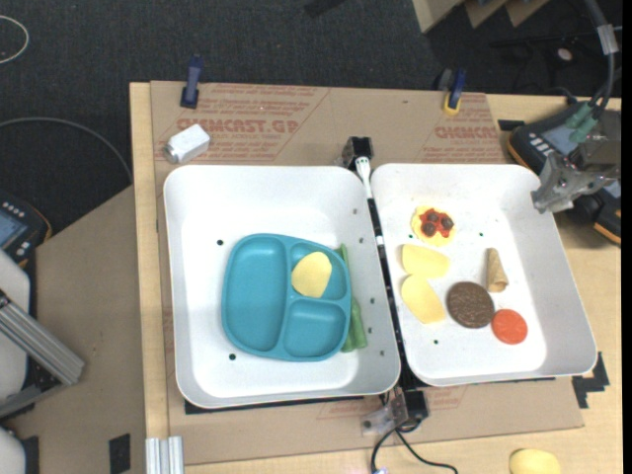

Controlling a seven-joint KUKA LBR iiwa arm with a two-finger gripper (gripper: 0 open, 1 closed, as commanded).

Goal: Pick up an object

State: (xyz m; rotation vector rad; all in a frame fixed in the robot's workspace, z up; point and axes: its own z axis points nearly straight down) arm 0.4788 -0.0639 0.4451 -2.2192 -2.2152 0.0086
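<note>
The right bin (553, 265) holds several toy foods: a small yellow round with red toppings (433, 222), two pale yellow pieces (424, 260) (423, 299), a tan cone (494, 270), a brown disc (470, 304) and an orange-red disc (510, 326). In the left bin (197, 225) lies a teal divided tray (286, 297) with a yellow piece (312, 275) in one compartment and a green item (354, 314) along its right side. My gripper (551, 196) hangs over the right bin's far right rim, above and right of the foods, touching none of them.
Both bins stand on a cardboard sheet clamped at the back by a blue clip (191, 82) and another clip (453, 89). A small white block (188, 143) lies near the back left. A yellow object (533, 460) sits off the bench's front right. Cables and gear crowd the right edge.
</note>
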